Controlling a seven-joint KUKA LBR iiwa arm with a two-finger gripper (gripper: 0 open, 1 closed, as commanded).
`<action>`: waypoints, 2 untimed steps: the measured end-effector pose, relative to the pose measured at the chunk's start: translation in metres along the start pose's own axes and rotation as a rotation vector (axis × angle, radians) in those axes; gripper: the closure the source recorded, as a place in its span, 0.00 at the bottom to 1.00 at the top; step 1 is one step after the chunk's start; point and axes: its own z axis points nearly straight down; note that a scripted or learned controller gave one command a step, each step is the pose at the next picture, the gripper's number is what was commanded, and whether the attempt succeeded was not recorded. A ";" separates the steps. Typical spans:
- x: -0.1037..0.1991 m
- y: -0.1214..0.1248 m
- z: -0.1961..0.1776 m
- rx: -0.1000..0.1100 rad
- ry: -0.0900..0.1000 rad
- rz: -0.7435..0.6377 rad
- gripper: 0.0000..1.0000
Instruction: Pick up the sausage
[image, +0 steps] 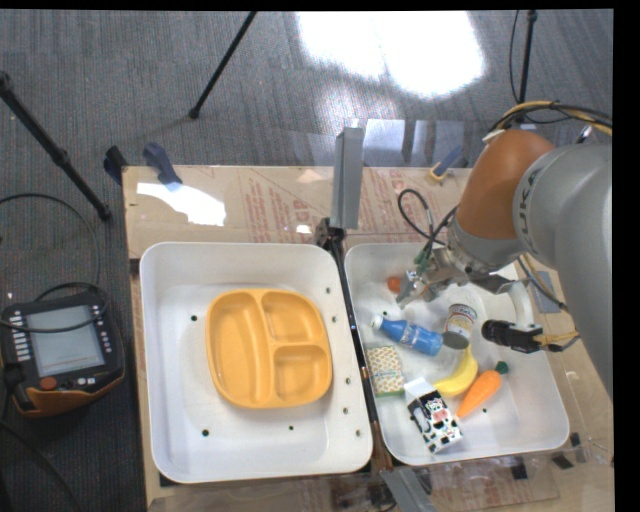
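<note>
The tool (420, 284) hung low over the far left part of the right bin (556, 425), and whether it was set wide or narrow could not be told from this angle. Just beside it, towards the bin's left wall, lay a small reddish-brown piece that was most likely the sausage (396, 284); only a short end of it was plain, and nothing showed it to be held. Nearer the camera lay a blue bottle (412, 336), with a small jar (461, 318) to its right, then a banana (458, 375), a carrot (480, 392), a checked cracker-like piece (385, 368) and a cow-patterned carton (434, 418). The left bin (170, 440) held a yellow divided plate (268, 346), and both bins sat on the worktop (250, 200). The sausage was probably a light toy with a smooth, rounded skin, apt to roll or squirt out; a hold across its middle, square to its length, looked safest.
</note>
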 end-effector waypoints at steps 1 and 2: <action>0.067 0.012 -0.091 -0.003 -0.004 -0.072 1.00; 0.069 -0.005 -0.141 -0.003 -0.004 -0.169 1.00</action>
